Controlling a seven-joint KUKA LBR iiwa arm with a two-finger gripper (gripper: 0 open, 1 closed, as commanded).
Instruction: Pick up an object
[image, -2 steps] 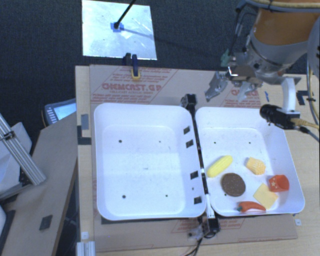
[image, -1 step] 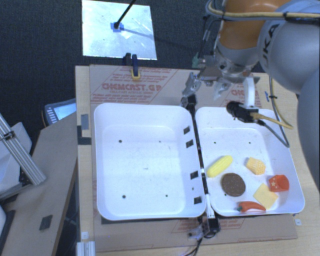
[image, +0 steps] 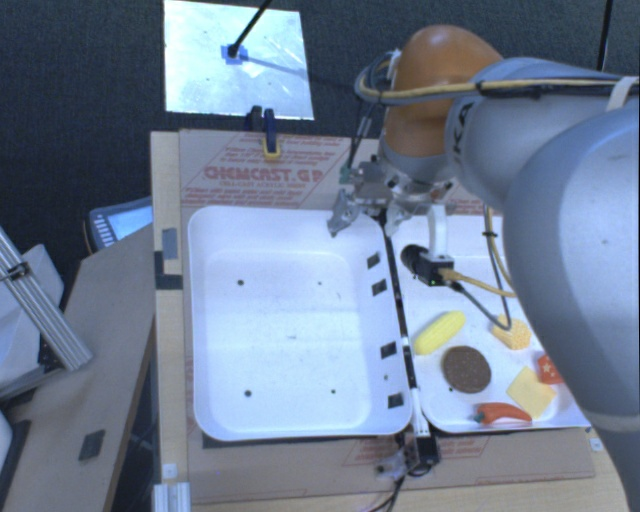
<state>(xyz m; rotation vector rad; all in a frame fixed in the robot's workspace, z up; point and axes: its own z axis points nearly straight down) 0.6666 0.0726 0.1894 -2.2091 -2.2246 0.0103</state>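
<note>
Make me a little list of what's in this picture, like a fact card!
left bin: white, with small dark specks on its floor
right bin: holds toy food
toy corn: yellow, near the divider
brown disc: just below the corn
cheese wedge: yellow, right of the disc
chili pepper: red-orange, at the front rim
pincer: above the far end of the divider between the bins; nothing seen in it
</note>
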